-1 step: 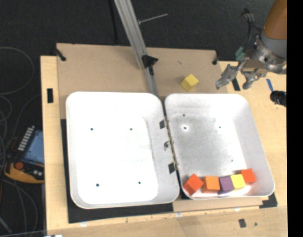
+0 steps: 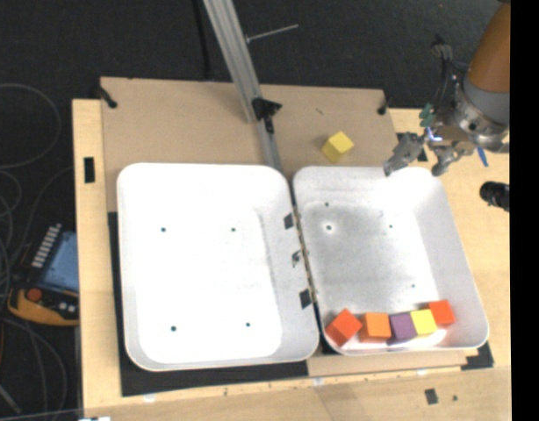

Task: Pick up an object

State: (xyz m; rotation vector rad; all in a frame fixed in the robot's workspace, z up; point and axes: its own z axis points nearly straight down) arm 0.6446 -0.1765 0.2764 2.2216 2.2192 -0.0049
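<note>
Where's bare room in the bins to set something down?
The left bin has a bare floor wall to wall. The right bin is free from its far wall down past mid-floor. Its near edge is crowded by a row of blocks. The gripper hangs over its far right corner.

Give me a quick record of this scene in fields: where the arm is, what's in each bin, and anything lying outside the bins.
arm: reaching in from the right, gripper over the far right corner of the right bin
jaws: spread, nothing between them
right bin contents: five blocks in a row along the near wall: red block, orange block, purple block, yellow block, second red block
left bin: bare white floor
outside bins: yellow cube on the bench, beyond the right bin
</note>
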